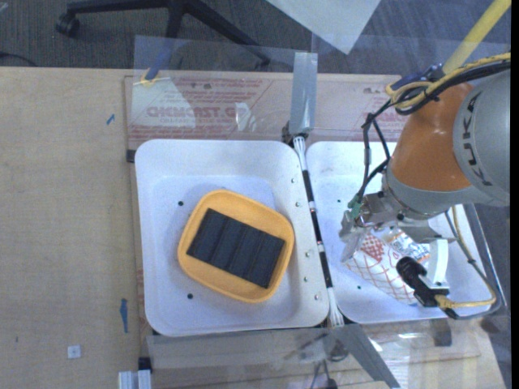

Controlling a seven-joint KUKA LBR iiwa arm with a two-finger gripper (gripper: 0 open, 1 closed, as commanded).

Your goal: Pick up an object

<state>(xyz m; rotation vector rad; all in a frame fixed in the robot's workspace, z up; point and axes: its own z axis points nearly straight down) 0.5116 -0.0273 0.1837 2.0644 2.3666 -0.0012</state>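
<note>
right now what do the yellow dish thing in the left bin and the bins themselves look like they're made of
The yellow square dish with rounded corners looks like moulded plastic: even colour, smooth thick rim. The dark ribbed rectangular pad lying in it looks matte, perhaps rubber or foam; hard to tell. The two shallow white bins look like thin formed plastic, with soft sheen and rounded corners.

Wooden bench [57, 217], black office chair base [170, 6] on grey carpet, pale sheet [332, 6]
</note>
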